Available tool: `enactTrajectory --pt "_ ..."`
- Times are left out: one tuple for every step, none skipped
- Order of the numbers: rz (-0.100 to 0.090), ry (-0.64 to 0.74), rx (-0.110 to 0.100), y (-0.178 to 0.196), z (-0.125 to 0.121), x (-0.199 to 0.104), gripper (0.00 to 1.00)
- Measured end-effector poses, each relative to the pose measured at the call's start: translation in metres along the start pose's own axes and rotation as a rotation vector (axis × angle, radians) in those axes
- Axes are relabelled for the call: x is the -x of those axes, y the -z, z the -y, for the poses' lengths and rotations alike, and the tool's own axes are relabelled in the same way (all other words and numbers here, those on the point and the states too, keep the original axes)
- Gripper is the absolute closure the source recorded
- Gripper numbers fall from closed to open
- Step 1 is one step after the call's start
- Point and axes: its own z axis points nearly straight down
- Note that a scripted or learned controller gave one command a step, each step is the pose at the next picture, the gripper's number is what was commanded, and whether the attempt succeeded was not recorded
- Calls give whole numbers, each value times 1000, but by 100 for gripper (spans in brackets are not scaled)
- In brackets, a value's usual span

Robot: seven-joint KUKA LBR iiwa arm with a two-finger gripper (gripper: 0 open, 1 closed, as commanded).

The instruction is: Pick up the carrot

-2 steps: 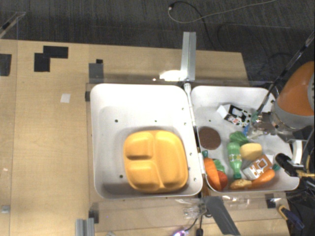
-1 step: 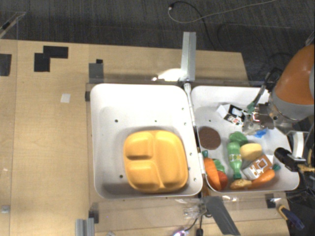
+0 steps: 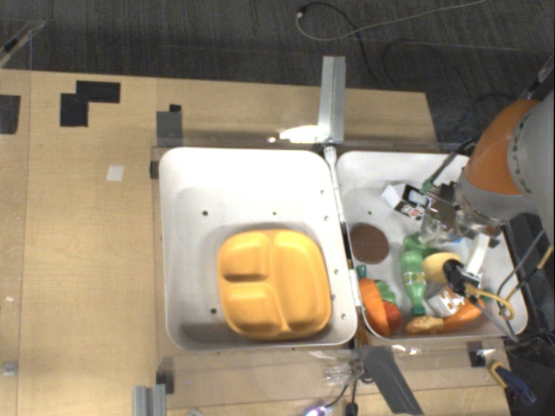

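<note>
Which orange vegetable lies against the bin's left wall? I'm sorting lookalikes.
The fat carrot with green leaves, beside the brown disc. The slimmer orange one lies further right.

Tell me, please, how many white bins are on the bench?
2: the left bin holds a yellow divided tray; the right bin beside it holds the carrot and other items.

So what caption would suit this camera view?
Tool above right bin near carrot; yellow tray in left bin.

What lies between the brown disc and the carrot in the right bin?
In the camera view, nothing lies between them: a short bare stretch of white bin floor separates the brown disc from the carrot, whose green leafy end points up towards the disc.
</note>
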Motion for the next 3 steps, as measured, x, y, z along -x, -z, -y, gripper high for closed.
enactTrajectory --pt "1 -238 -1 14 -14 18 100" --pt "-7 -349 15 -12 68 28 100" --pt "-7 -536 19 -11 90 -19 100"
